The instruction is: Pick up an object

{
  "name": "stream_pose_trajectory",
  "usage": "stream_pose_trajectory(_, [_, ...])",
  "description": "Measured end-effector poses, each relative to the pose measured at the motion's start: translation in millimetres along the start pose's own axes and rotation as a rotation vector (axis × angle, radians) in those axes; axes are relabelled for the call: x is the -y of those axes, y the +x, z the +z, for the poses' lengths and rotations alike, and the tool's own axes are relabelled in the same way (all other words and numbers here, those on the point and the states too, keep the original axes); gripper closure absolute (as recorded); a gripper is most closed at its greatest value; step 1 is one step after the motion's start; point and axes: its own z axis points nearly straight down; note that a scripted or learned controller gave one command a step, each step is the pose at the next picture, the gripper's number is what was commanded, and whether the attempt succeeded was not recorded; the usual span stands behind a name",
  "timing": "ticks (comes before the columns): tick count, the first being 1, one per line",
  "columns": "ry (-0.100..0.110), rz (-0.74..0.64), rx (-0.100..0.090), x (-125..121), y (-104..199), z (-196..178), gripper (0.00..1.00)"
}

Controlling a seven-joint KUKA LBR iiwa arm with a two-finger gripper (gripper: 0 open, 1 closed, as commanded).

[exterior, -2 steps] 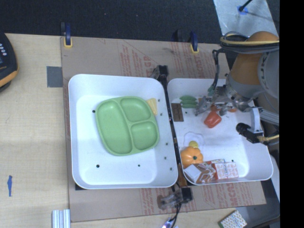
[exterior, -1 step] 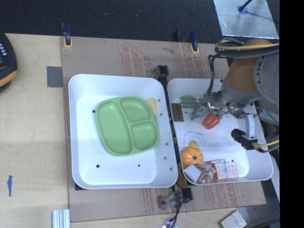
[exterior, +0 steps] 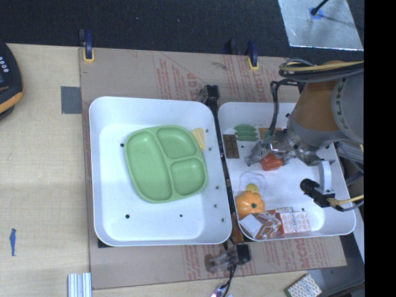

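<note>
Nearest you, a printed packet [exterior: 281, 223] and an orange pumpkin toy [exterior: 249, 203] lie in the right bin [exterior: 340, 226]. Your gripper [exterior: 267, 155] sits low over a red object [exterior: 271, 162]; jaws unreadable. Crowding against the green item [exterior: 245, 132] could make them slip.

Both white bins [exterior: 102, 166] looked like smooth, slightly glossy plastic. The green divided plate [exterior: 166, 163] was matt plastic. Under them lay dull brown cardboard [exterior: 154, 79] on my table [exterior: 37, 166] of pale wood grain. My end effector [exterior: 267, 152] showed grey metal.
</note>
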Motion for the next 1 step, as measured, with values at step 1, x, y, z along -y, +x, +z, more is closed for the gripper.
stream_pose_trajectory(1, [-0.001, -0.001, 0.001, -1.1, -1.2, -10.5, 1.00])
